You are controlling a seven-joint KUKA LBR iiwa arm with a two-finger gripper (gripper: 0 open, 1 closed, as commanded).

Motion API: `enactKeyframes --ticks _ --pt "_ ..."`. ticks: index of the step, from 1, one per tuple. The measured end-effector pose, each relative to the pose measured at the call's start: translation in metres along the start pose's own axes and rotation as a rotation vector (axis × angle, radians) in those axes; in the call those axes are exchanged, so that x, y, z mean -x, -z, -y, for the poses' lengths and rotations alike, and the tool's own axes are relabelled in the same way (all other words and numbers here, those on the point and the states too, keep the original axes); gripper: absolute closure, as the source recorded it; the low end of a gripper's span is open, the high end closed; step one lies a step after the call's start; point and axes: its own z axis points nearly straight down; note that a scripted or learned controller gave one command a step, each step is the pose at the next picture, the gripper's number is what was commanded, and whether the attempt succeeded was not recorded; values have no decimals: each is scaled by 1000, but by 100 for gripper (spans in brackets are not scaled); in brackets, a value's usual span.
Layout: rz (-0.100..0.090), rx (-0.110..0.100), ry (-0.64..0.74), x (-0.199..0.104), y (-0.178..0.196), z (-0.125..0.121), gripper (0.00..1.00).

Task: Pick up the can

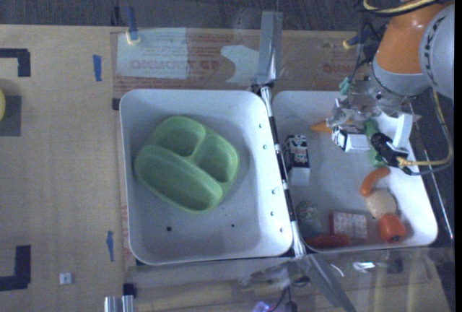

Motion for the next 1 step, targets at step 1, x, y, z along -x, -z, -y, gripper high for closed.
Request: enactKeyframes --ticks 1 --pt "-1 -2 -136 45 -23 33 100"
